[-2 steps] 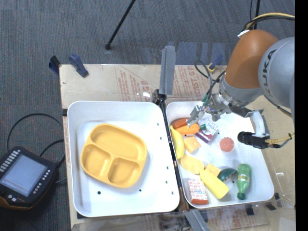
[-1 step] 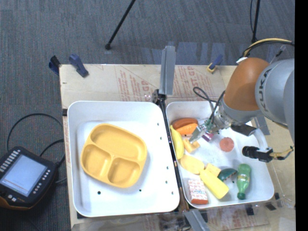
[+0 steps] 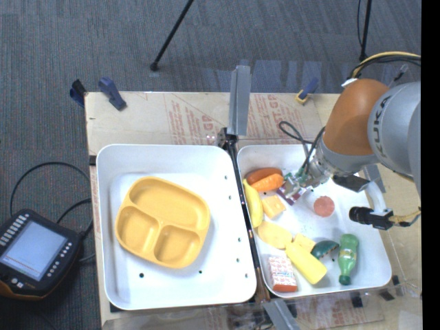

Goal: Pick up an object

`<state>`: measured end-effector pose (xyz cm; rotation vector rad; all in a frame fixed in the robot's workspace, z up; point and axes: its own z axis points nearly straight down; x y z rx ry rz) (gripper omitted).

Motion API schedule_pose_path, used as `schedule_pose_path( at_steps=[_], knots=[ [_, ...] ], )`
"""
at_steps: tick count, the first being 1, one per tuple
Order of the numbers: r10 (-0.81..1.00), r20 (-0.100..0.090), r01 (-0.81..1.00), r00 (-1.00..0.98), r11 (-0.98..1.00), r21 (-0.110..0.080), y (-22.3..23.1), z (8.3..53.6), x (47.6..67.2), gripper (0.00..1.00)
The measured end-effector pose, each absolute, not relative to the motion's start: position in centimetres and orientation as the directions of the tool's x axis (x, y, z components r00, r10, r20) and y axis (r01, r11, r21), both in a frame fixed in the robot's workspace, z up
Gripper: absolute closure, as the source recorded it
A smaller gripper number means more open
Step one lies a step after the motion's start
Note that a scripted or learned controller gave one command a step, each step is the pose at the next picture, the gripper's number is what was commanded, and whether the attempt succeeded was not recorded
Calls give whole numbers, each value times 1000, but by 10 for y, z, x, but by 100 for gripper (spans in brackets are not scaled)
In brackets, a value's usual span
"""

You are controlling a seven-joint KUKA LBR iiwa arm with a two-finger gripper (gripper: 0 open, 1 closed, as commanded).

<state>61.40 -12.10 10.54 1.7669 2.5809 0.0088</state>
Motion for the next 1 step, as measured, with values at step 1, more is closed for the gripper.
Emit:
schedule_pose_path(
  at_steps=[1],
  knots=[
    [944, 3, 944, -330, 330, 2, 12, 189, 612, 100]
  ],
)
